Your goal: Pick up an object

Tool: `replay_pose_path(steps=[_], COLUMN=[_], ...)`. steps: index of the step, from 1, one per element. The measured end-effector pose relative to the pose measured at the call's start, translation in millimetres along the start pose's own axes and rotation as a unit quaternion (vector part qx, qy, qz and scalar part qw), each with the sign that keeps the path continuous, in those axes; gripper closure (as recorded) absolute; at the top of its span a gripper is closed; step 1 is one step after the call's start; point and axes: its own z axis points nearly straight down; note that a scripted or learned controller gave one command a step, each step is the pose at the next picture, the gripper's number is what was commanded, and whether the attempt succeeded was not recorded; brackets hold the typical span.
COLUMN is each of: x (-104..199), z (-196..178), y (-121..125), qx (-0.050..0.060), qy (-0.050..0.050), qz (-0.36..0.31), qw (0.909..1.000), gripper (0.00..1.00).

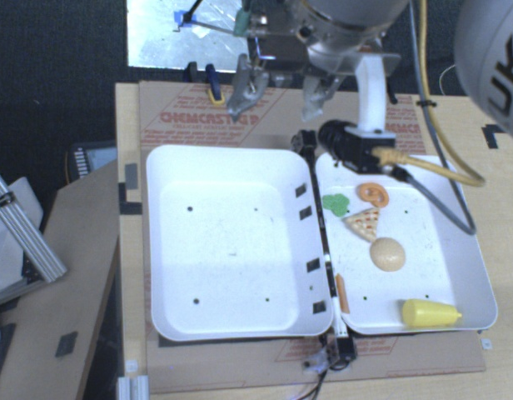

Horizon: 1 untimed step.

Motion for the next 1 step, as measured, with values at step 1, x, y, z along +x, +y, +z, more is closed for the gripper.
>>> replay_pose_path(steps=[1], x=[0.0], z=[0.0], y=[0.0], qx=[0.000], qy=[0.000], qz=[0.000], qw=[1.0000], gripper=[0.00])
